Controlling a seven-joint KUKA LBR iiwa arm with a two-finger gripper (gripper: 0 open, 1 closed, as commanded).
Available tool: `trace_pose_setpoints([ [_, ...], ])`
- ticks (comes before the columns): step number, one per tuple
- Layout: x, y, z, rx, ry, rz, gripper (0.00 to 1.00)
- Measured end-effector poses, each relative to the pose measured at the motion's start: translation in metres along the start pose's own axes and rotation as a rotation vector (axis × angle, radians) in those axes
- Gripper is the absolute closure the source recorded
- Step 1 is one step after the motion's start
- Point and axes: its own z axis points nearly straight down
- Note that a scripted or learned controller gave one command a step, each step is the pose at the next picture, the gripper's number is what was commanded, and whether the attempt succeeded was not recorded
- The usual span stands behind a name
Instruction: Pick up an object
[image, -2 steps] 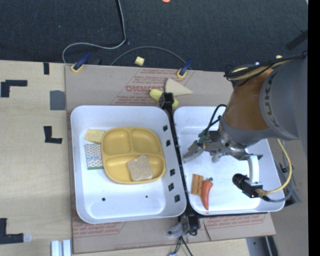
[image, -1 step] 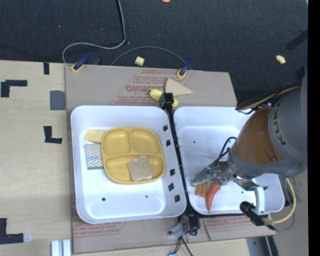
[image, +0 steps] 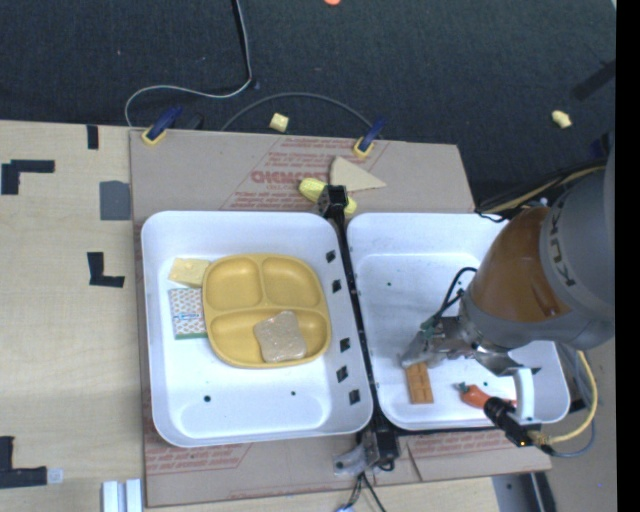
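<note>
The grey arm with its orange band (image: 545, 270) runs off the right edge, and its bulk covers much of the right-hand shallow white bin (image: 400, 245), hiding that bin's right wall. Whether the end effector (image: 432, 345) has its fingers apart or together cannot be told; it is dark and partly under the wrist. A small orange object (image: 472, 396) near the bin's near right corner is too small to identify. The print on the small patterned packet (image: 186, 312) in the left-hand white bin (image: 250, 420) is unreadable.
</note>
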Motion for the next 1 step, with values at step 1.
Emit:
trace_pose_setpoints([
  [1, 0.0623, 0.0124, -0.1123, -0.001, 0.005, -0.009, 1.00],
])
